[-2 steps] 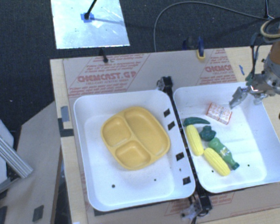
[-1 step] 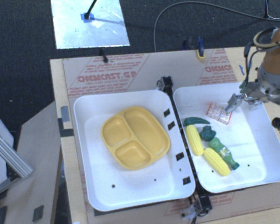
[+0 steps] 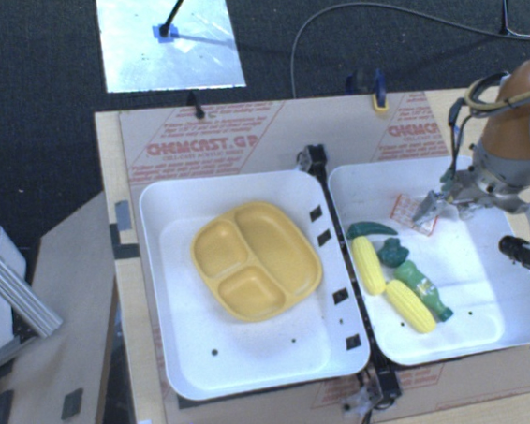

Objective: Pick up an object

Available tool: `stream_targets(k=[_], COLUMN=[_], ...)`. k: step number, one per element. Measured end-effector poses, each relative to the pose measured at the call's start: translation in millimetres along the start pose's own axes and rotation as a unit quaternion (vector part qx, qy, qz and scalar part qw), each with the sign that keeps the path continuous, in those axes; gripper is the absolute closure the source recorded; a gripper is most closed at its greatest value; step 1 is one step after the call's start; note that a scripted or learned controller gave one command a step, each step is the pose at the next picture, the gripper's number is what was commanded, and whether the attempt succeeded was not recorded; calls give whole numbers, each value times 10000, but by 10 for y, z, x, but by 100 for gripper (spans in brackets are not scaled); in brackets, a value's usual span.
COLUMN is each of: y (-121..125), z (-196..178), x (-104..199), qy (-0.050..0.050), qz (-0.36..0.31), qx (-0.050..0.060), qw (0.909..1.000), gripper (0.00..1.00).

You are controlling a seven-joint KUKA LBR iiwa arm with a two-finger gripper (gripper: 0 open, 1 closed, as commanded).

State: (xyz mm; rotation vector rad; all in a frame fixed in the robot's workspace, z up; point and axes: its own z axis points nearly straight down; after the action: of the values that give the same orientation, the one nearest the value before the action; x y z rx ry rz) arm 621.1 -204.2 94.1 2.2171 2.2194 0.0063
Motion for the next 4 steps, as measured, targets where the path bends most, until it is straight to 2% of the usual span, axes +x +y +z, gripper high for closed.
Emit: stream_targets(k=[1,2,3,4], y=[36,48,70,-119], z=[-155,-598,-1148,-1099], x=[8,4,0,546], qy=[-7,-9,-11,10], qz=[-20,-21,-28,-42], qx=[-50,-4,-9,28], qw=[10000,10000,10000,10000], gripper=[100,100,100,100])
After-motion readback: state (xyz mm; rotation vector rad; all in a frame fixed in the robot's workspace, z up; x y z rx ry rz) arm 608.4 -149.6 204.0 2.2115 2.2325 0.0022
